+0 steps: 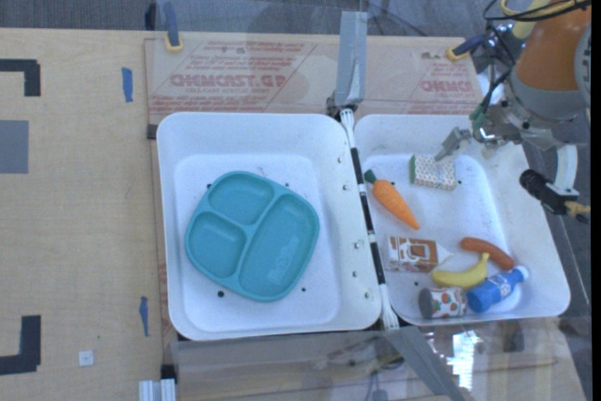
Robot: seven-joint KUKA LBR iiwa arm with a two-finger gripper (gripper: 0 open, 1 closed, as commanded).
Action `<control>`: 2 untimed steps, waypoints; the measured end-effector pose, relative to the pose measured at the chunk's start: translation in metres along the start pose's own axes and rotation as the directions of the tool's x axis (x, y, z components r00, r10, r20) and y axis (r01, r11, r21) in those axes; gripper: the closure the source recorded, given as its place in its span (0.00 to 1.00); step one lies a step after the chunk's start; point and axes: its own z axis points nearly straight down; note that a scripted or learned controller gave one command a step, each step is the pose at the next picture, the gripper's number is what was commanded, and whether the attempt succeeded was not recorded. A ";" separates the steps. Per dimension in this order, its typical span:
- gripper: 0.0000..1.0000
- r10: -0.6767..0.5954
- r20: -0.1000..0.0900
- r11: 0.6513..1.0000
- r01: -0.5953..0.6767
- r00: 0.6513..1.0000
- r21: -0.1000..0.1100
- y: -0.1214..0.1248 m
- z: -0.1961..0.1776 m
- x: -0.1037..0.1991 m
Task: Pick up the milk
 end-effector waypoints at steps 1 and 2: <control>0.00 0.102 -0.002 0.995 -0.102 0.995 0.005 -0.030 -0.021 0.068; 0.00 -0.189 -0.003 0.982 0.189 0.982 0.004 -0.076 -0.032 0.087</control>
